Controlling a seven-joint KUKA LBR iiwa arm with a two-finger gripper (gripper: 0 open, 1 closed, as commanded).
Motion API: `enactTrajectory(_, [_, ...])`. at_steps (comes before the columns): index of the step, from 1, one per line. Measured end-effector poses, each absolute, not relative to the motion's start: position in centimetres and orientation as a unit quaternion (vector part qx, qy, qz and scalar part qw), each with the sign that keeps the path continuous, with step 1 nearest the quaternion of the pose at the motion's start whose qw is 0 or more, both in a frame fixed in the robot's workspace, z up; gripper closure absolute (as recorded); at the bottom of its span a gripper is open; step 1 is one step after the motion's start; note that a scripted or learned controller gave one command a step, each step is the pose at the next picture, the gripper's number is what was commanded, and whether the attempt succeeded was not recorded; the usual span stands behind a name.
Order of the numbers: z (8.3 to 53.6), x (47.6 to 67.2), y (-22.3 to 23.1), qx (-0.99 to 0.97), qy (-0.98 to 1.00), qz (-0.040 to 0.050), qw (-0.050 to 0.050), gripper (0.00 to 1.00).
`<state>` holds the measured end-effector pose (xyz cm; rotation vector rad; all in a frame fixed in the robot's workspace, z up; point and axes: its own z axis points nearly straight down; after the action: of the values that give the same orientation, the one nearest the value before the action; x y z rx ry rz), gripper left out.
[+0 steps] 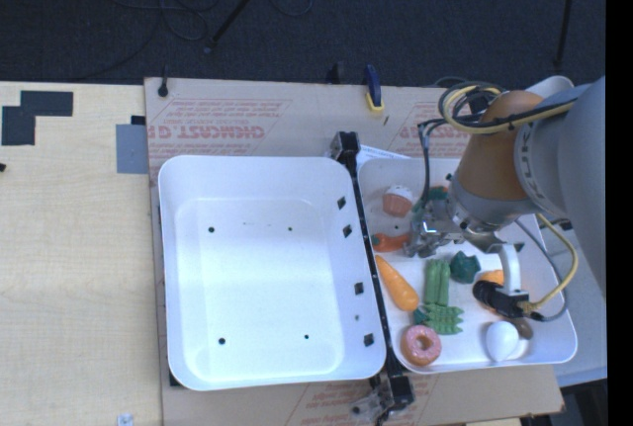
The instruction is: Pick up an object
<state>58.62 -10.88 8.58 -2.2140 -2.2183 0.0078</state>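
Camera view — two white bins, gripper [427, 238] low in the right bin [564, 347].
Its finger state cannot be told; carrot [398, 284], pink donut [422, 345], green corn [436, 281] and white egg [502, 342] lie there — left bin [188, 179] alongside.

the pincer [427, 228] hangs low in the right bin [559, 347], near a carrot [397, 284], green pieces [438, 294] and a doughnut [421, 345].

One camera, fixed above the bench, looked down at a slant from mid distance. Both bins sat in frame: left bin [257, 276] well left of the gripper [427, 234], right bin [554, 350] under it. Dark floor lay beyond, probably carpet.
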Motion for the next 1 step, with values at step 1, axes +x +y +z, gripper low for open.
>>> enactTrajectory(1, [18.94,63.0,-4.9,-0.705,-0.709,-0.0006,0.0,1.0])
